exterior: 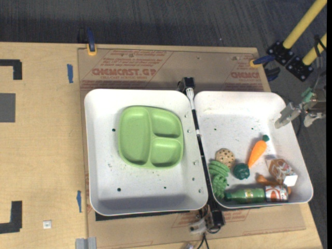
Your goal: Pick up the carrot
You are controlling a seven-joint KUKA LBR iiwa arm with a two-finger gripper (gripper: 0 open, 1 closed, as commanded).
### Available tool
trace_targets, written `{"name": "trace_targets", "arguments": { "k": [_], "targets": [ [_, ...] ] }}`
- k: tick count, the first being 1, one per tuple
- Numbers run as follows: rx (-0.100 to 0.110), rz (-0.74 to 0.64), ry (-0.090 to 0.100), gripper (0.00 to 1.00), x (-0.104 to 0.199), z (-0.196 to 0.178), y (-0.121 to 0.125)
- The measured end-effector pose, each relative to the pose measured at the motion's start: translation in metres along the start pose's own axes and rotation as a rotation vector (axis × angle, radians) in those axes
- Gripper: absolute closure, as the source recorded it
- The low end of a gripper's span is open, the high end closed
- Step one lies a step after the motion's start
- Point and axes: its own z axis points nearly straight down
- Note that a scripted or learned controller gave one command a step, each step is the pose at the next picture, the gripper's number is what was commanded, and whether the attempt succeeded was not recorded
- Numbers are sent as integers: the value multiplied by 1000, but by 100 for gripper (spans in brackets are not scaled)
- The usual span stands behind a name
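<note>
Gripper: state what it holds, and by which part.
Nothing. The gripper is at the right bin's far right rim, apart from the orange toy carrot lying in that bin.

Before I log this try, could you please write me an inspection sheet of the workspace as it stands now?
Surface: two shallow white bins, left bin and right bin, side by side on a cardboard-covered bench.
Job's things: carrot lies in the right bin, untouched.
Clutter: green divided plate in the left bin; cookie, green rope toy, dark green ball, green bottle and a wrapped snack in the right bin.
Grippers: tool at the right bin's upper right rim, apart from the carrot.
Cables: nothing seen.
Surroundings: blue clamps, dark floor, yellow poles.
</note>
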Motion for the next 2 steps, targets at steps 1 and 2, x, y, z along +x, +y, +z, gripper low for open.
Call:
{"name": "trace_targets", "arguments": {
  "k": [1,2],
  "targets": [
    [0,-254,0,0,29,156,-2],
    [-2,-233,-1,0,40,181,-7]
  ]
}}
